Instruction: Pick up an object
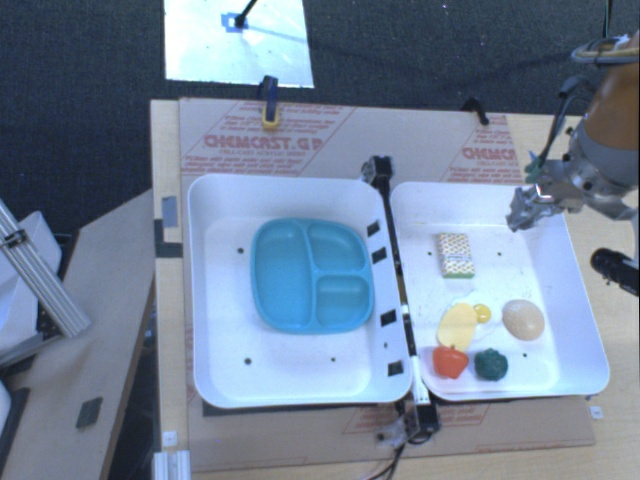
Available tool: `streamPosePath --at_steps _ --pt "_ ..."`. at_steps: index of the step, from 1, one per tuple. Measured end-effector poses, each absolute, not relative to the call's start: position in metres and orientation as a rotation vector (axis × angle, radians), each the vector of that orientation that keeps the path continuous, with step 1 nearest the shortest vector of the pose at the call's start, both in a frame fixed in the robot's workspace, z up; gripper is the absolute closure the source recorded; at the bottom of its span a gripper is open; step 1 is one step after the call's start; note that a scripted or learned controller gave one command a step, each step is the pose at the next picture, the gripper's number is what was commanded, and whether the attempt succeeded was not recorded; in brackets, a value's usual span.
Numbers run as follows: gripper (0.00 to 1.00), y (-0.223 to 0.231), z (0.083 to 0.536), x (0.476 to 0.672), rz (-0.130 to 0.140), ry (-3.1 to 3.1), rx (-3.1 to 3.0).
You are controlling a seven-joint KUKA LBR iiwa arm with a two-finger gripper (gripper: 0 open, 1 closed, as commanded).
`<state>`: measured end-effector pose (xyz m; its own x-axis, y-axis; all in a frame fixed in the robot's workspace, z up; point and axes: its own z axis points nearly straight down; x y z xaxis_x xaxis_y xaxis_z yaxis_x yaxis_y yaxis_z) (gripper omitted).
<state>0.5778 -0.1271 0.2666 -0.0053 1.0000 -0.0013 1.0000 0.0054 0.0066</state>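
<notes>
- Dark carpeted floor (pixel 80 68) surrounds the set-up; we note a pale square sheet (pixel 238 26) lying on it beyond the table.
- Table (pixel 166 148) is light wood, covered by a printed protective board (pixel 330 138) with red lettering; a yellow-and-black clamp (pixel 270 103) grips its far edge.
- Left bin (pixel 215 268) holds a blue divided plate (pixel 310 273).
- Right bin (pixel 575 298) holds a patterned box (pixel 455 254), a cream egg-shaped piece (pixel 522 319), a yellow piece (pixel 459 324), a red piece (pixel 450 361) and a dark green piece (pixel 490 364), clustered toward the near side.
- Hand (pixel 525 208) hovers at the right bin's far rim, apart from every object; we cannot tell its finger state.
</notes>
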Motion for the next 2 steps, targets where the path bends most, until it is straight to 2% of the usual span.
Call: streamPosePath --at_steps 1,2 --pt "1.00 -0.072 0.266 0.583 0.003 2.229 2.211" --pt "1.00 -0.015 0.267 0.576 0.003 2.231 2.211"
